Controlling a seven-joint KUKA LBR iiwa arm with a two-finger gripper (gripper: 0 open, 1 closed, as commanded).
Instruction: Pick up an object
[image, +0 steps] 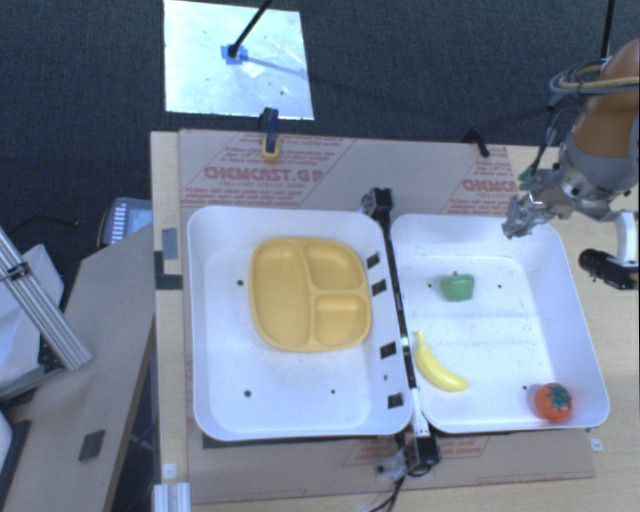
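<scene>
In the right bin (560, 300) lie a green pepper (457, 287) near the middle, a yellow banana (437, 364) by the left wall, and a red-orange tomato (553, 401) in the near right corner. My gripper (520, 222) hangs over the bin's far right corner, well away from all three. Nothing shows between its fingers.
The left bin (220, 400) holds a yellow divided plate (308, 294). A black clamp strip runs between the two bins. Both bins rest on cardboard on the bench, and a shiny metal sheet (238, 60) lies on the dark floor beyond.
</scene>
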